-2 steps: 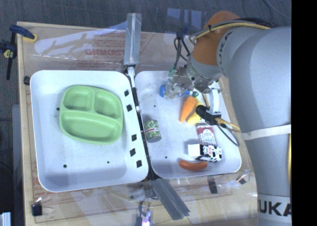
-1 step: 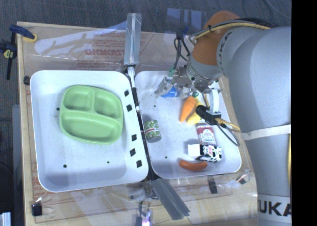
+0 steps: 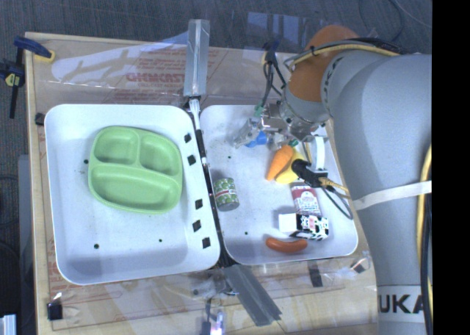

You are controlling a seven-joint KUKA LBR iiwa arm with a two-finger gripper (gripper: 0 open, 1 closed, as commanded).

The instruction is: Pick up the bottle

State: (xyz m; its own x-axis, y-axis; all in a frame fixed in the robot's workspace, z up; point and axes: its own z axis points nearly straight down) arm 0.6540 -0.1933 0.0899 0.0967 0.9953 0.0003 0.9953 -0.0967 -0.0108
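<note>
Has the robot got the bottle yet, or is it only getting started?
Only part way. Done: the arm has reached into the right bin, and the gripper sits low near its back edge. In hand: nothing shows between its fingers. Left: grabbing the bottle, which lies right beside the gripper next to the carrot, and lifting it out.

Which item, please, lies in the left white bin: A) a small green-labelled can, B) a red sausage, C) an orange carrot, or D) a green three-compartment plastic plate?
D: the green three-compartment plastic plate lies in the left white bin; the other three sit in the right white bin.
</note>
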